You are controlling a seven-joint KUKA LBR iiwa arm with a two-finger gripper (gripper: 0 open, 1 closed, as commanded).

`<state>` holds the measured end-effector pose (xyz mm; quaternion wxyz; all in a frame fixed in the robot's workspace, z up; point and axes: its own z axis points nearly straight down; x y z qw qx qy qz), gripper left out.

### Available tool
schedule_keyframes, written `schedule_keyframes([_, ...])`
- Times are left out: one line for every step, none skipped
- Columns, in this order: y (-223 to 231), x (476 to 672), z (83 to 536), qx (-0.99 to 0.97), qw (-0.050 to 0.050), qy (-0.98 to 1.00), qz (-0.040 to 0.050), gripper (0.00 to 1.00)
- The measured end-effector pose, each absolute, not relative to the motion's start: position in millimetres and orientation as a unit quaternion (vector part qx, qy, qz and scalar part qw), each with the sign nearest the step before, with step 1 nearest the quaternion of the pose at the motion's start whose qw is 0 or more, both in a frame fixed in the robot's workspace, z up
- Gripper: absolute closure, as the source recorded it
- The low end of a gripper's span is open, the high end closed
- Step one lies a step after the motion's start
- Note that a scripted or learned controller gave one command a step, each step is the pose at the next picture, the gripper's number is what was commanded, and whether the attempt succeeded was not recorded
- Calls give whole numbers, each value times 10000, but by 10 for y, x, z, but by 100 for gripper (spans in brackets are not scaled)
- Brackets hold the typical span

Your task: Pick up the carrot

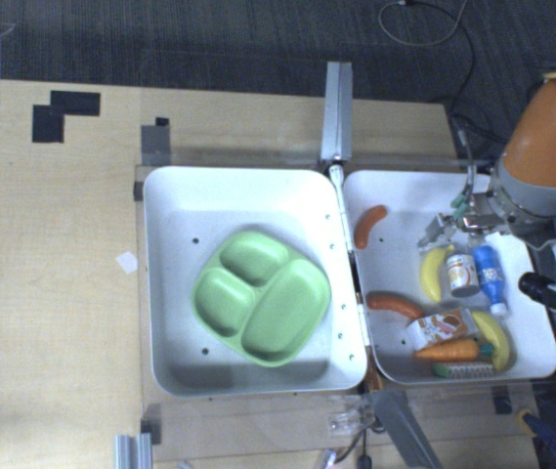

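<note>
The carrot (449, 351) is orange with a green tip and lies along the front wall of the right bin (402, 195). It rests just below a small carton (436, 327) and beside a banana (494, 340). My gripper (446, 229) hangs over the bin's upper right part, well behind the carrot, above another banana (435, 273). Its fingers spread apart with nothing between them.
The left bin (165, 291) holds a green divided plate (263, 296). In the right bin lie two sausages (368, 225) (393, 304), a small can (461, 275) and a blue bottle (491, 278). A metal post (337, 115) stands behind the bins' seam.
</note>
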<state>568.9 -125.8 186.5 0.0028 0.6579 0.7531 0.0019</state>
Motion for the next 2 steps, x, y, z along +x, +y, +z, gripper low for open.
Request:
schedule_keyframes([-1700,6049,1203,5960,26,8030,12,0])
schedule_keyframes([-1213,5631,897,5768,49,8169,29,0])
